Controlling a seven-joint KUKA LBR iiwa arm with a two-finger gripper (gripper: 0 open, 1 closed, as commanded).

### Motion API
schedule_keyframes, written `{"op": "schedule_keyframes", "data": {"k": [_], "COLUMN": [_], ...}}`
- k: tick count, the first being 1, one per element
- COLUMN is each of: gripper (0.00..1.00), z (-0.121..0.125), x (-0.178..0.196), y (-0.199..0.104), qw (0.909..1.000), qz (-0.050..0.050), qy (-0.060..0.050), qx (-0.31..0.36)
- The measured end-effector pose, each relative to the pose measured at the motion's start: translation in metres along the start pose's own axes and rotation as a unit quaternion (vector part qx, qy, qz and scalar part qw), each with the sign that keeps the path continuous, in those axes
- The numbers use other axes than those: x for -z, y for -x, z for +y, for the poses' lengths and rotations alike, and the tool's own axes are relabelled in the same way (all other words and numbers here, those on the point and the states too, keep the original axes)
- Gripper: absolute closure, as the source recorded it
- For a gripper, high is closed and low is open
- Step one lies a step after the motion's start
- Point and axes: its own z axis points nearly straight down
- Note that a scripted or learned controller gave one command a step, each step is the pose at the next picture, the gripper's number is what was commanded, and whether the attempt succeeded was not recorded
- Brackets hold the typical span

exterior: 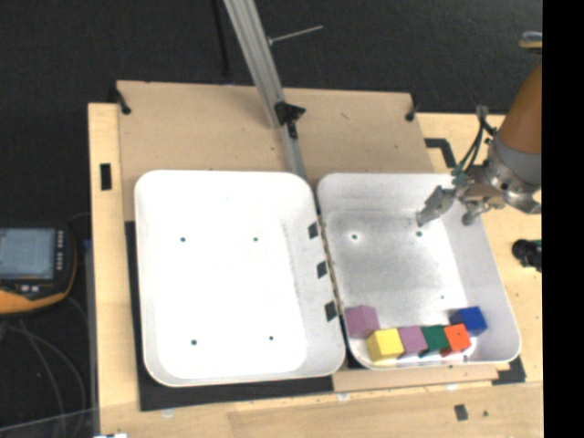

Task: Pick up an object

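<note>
The arm comes in from the right, its orange band [522,117] showing above the grey wrist, and the end effector [450,205] hangs over the upper right part of the right bin [383,199], near that bin's far right corner. Two fingers [431,210] stick out toward the left and look spread apart with nothing between them, so the end effector is released and grasps no object. All the blocks sit well apart from it, bunched along the near edge of the right bin: a purple block [362,319] closest to the divide between the bins, a yellow block [385,344] just beside it toward the front, then a lighter purple block [412,339], a green block [433,338], an orange block [455,338] and a blue block [469,319] at the right end of the row. The blocks look to be touching or nearly touching one another. The left bin [228,272] lies beside the right one on the pale wooden surface [182,126]. A slanted metal rail [260,62] rises behind the bins, and a small device with a screen [32,258] sits off the surface at the far left.
</note>
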Motion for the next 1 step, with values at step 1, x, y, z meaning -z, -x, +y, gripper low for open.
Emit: {"op": "schedule_keyframes", "data": {"k": [1], "gripper": [1.00], "z": [0.0008], "x": [0.0114], "y": [0.0008], "qw": [1.0000], "qz": [-0.001], "qy": [0.001], "qx": [0.003]}}
